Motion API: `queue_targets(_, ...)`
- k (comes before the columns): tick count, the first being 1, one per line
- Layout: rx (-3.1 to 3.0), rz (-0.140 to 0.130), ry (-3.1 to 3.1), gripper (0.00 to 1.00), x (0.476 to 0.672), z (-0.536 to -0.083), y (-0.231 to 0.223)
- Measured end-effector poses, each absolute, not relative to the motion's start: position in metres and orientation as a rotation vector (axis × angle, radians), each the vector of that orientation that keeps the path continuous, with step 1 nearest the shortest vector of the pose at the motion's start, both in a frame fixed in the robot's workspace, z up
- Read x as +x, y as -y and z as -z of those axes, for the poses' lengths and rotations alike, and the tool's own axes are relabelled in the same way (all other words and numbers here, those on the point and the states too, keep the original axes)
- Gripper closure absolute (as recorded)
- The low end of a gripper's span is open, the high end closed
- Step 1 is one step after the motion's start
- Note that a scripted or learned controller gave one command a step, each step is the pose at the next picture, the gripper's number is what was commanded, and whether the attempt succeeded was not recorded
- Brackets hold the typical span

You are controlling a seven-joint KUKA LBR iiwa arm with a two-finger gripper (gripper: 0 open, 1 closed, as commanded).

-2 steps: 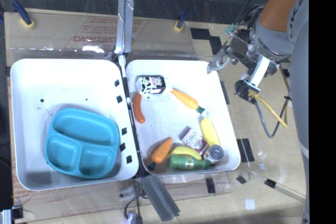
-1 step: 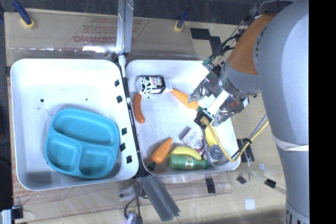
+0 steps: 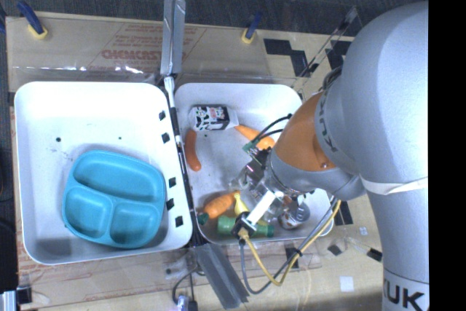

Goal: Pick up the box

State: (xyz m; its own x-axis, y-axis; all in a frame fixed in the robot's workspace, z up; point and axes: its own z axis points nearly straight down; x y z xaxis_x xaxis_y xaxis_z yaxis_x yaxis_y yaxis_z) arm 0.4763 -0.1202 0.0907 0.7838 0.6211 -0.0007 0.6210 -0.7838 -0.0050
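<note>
Counter [image 3: 87, 40], two white bins side by side.
Black-and-white box [image 3: 210, 117] lies in right bin's [image 3: 240, 88] far left corner. Claw [image 3: 251, 172] mid-bin, apart from it; cannot tell its opening. Blue tray [image 3: 113, 197] in left bin [image 3: 44, 95].

Left bin [image 3: 29, 156] — blue 3-compartment tray [image 3: 113, 198]; right bin [image 3: 240, 92] — black-and-white box [image 3: 210, 117] near far wall, apart from arm [image 3: 364, 120].

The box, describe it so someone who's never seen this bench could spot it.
Of the two white bins, take the right bin in this view, not the one holding the blue tray. The box lies near its far left corner, beyond an orange sausage-shaped piece. It alone is patterned black and white; its neighbours are plain orange.
</note>
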Motion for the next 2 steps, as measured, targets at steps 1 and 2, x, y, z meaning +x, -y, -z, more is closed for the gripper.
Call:
queue_targets(1, -2.945, 0.009, 1.039, 0.00, 0.480, -0.093, 0.168)
queue_targets(2, -3.001, 0.004, 0.871, 0.00, 0.506, -0.092, 0.199)
